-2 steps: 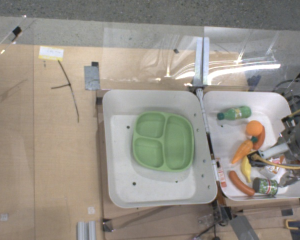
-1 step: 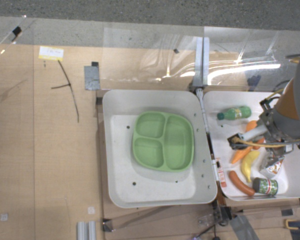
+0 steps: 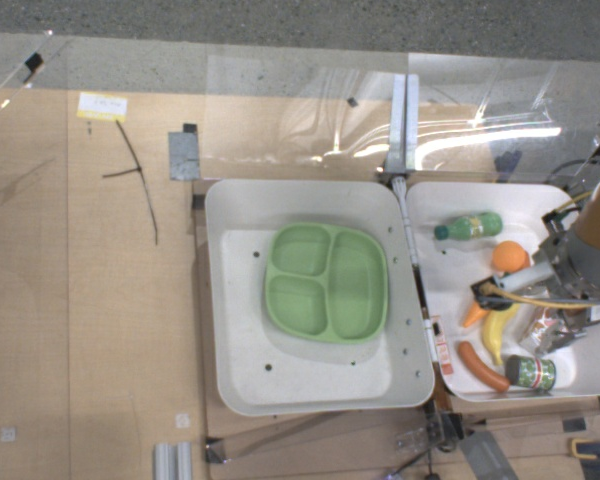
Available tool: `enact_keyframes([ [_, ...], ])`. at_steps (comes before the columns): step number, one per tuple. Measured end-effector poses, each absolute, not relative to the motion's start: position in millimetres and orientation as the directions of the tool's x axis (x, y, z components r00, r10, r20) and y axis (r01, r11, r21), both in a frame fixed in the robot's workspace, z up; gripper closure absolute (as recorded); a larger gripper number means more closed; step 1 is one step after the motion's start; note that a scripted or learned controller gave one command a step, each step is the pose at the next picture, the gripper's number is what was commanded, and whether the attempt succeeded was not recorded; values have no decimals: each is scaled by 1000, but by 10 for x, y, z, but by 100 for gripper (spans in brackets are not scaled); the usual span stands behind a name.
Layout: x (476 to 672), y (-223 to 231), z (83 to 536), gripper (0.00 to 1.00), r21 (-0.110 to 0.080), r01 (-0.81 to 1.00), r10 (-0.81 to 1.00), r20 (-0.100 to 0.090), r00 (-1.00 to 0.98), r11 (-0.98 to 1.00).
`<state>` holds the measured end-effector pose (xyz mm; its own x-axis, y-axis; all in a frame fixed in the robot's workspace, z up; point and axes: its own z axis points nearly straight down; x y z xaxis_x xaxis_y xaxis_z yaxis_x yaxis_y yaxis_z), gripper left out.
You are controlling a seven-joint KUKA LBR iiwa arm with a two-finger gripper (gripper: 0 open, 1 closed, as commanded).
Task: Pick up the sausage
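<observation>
Rt bin [image 3: 450, 203]: gripper [image 3: 483, 291] by sausage [image 3: 482, 366].

Wooden bench [image 3: 80, 298] under two bins [image 3: 230, 368]

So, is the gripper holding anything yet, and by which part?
Cannot be told: the gripper sits low over the right bin, its grip unclear. The sausage lies apart on the bin floor, unheld.

We see the arm [image 3: 592, 230] as a grey body with a broad orange band, thin dark cables looping along its upper edge, and a gripper [image 3: 552, 320] of pale grey metal and black parts with a light bar running leftward.
</observation>
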<state>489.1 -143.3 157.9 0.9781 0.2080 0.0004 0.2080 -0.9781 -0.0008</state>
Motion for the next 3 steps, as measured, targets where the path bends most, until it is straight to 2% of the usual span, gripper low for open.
enact_keyframes([
  [1,4810,-2058,1704,0,1,350,350,1,937,-937],
  [2,4716,-1372,1150,0,17,555,555,18,832,-832],
  [3,4592,-910,1909,0,1,554,554,3,833,-833],
])
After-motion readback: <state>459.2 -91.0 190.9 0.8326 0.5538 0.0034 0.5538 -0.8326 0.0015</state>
